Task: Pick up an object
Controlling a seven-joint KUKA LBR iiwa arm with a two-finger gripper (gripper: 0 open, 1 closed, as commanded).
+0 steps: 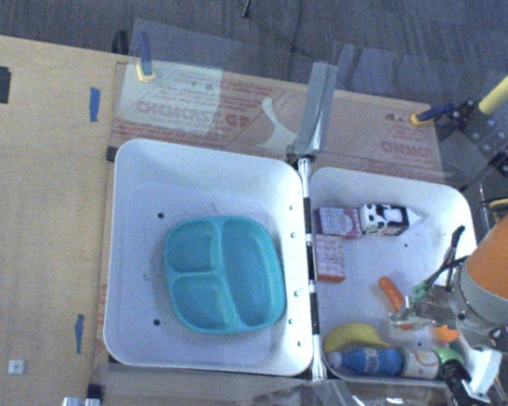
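Inspector: Your gripper (426, 311) hangs low over the right bin (442, 198); jaw state, I cannot tell.

Operator: Contents?

Inspector: Carrot (390, 292) just beside it; banana (357, 336), bottle (382, 361) near. Left bin (144, 182): teal tray (223, 275).

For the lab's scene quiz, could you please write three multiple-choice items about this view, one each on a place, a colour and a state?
1. Where does the divided plate lie?
A. left bin
B. right bin
C. on the bench

2. What colour is it?
A. red
B. teal
C. yellow

3. How does the blue-labelled bottle rest?
A. upright
B. on its side
C. upside down on its cap

Key: 1 A, as the plate sits inside the left bin. 2 B, as its whole surface is teal. 3 B, as the bottle stretches lengthwise along the near wall of the right bin, beside the banana.
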